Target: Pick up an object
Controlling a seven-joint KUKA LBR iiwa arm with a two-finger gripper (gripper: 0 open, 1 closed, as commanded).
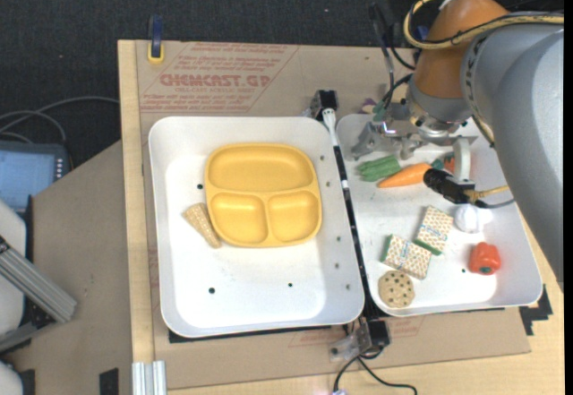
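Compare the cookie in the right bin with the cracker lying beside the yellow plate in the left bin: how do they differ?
The cookie is round and speckled with dark chips; the cracker is a plain, elongated tan strip. The cookie lies at the near edge of the right bin, close to two square packets; the cracker lies in the left bin, right against the yellow divided plate. Both are tan baked snacks lying flat, away from the gripper.

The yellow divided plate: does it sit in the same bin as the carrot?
No, the yellow plate lies in the left bin; the carrot lies in the right.
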